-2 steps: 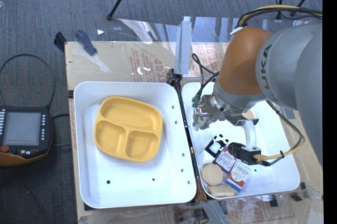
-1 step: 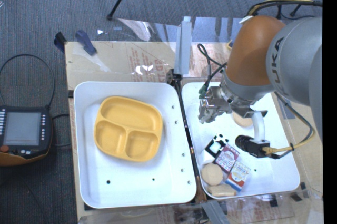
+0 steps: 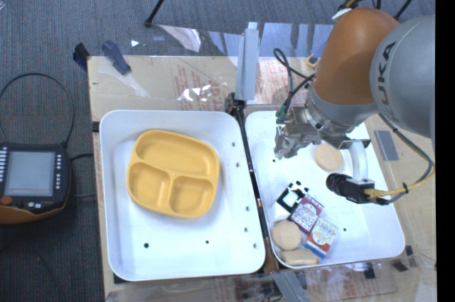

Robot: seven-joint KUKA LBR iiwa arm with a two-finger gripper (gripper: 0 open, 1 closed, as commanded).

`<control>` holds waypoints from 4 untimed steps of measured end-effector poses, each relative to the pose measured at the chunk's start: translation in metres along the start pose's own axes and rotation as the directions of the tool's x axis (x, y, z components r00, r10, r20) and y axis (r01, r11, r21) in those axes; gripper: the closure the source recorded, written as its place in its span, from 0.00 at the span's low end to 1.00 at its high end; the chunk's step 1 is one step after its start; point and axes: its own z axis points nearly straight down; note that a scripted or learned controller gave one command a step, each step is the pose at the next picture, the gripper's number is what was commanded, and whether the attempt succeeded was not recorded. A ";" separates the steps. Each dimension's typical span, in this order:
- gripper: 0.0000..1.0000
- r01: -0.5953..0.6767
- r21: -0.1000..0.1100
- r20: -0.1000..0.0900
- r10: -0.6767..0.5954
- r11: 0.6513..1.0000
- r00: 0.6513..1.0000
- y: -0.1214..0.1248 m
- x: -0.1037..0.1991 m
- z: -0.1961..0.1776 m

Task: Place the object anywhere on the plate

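Yellow plastic plate (image 3: 173,172) with three compartments is lying in the left white bin (image 3: 114,151), its long axis running from upper left to lower right of my view, with the one large compartment toward the upper side and the two smaller ones toward the lower side. I am seeing bare white floor on every side of it inside that bin, most of it below the plate.

The right white bin (image 3: 384,236) is holding the loose items. A round tan cookie-like disc (image 3: 329,157) is lying just right of the gripper (image 3: 290,146). Near the lower left corner I am seeing a black-and-white checkered tag (image 3: 293,195), a small dark red snack packet (image 3: 306,214), a white packet with red and blue print (image 3: 322,236) and two more tan discs (image 3: 288,234); these are crowding together, touching or overlapping. The print on the packets is too small for me to read.

The gripper is hanging over the upper left part of the right bin, close to the wall between the bins. I cannot tell its state from here. On the grey arm (image 3: 409,73) I am reading part of the lettering "KUKA".
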 end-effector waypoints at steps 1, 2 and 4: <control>1.00 0.002 0.011 0.000 -0.002 1.000 1.000 -0.054 -0.003 0.058; 1.00 0.001 0.002 0.000 -0.001 1.000 1.000 -0.024 -0.021 0.035; 1.00 0.002 0.006 0.001 -0.002 1.000 1.000 0.022 -0.055 0.057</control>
